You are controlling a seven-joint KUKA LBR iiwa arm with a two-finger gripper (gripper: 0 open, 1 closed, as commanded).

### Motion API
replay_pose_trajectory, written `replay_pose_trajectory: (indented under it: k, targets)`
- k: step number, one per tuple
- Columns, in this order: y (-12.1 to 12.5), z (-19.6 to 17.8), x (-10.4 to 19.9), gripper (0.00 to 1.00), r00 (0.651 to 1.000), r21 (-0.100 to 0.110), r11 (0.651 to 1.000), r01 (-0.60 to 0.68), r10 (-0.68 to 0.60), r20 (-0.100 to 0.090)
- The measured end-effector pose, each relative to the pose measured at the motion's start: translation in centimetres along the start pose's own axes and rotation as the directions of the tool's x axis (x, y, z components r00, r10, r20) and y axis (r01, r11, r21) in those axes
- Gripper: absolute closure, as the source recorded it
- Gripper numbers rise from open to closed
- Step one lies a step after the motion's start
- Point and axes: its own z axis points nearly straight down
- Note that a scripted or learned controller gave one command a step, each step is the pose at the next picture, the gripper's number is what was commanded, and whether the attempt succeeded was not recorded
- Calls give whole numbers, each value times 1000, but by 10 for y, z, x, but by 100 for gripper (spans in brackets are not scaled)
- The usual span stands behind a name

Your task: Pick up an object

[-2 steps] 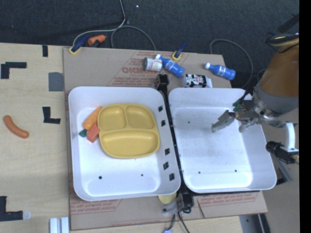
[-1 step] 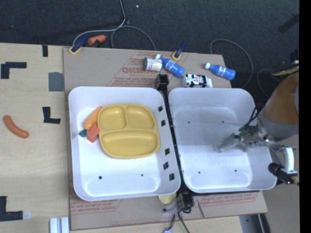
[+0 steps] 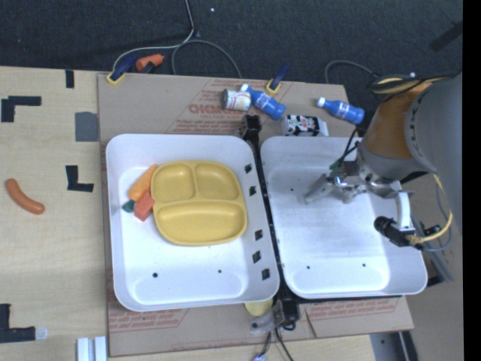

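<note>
A yellow divided plate [image 3: 199, 201] lies in the left bin [image 3: 188, 284]. Against the plate's left edge rest an orange carrot-shaped toy [image 3: 141, 182] and a small red piece [image 3: 143, 209]. My gripper [image 3: 322, 189] hangs low over the upper middle of the right bin [image 3: 338, 262], well apart from the plate and toys. Nothing shows in it. The grey arm with its orange band [image 3: 391, 130] comes in from the right.
Behind the bins lie a white and orange bottle [image 3: 237, 98], two blue bottles [image 3: 268, 104] [image 3: 342, 111] and a black-and-white box [image 3: 304, 125]. A sausage toy [image 3: 24, 196] rests on the bench far left. Cables and an orange clamp [image 3: 152, 61] sit at the back.
</note>
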Motion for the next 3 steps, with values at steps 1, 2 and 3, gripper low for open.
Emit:
replay_pose_trajectory:
  k: [1,2,3]
  targets:
    - [-39,-1,65,0,1000,0,1000,-3,3,0]
    - [34,0,71,0,1000,0,1000,-4,4,-2]
    - [73,1,70,0,1000,9,1000,-4,4,-1]
